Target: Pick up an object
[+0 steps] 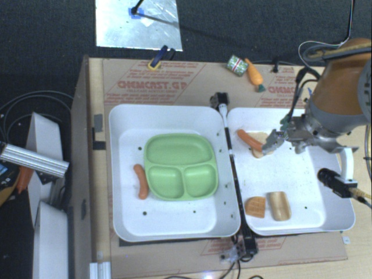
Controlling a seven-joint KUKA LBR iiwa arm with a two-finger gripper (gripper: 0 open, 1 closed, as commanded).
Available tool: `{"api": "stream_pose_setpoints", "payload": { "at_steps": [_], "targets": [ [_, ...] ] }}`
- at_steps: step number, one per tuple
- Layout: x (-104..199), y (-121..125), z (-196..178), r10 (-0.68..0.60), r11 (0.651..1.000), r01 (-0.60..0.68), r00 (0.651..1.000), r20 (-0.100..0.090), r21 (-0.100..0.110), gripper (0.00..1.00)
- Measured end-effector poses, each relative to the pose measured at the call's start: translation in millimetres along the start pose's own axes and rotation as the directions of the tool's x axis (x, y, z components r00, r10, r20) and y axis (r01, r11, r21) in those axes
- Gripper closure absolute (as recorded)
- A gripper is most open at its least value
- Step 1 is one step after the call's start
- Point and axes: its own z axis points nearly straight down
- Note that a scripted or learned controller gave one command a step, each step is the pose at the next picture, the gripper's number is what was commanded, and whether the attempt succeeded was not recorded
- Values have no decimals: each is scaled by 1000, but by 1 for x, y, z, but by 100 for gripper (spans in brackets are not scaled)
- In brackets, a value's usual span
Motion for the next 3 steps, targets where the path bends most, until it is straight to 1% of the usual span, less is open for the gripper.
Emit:
{"api": "stream_pose_setpoints", "payload": {
  "at_steps": [1,2,3],
  "targets": [
    [-2,41,25,-1,1000,1,1000,0,2,0],
    [-7,74,122,-1,1000,1,1000,-1,4,0],
    [-14,106,142,-2,1000,2,1000,1,-3,0]
  ]
}}
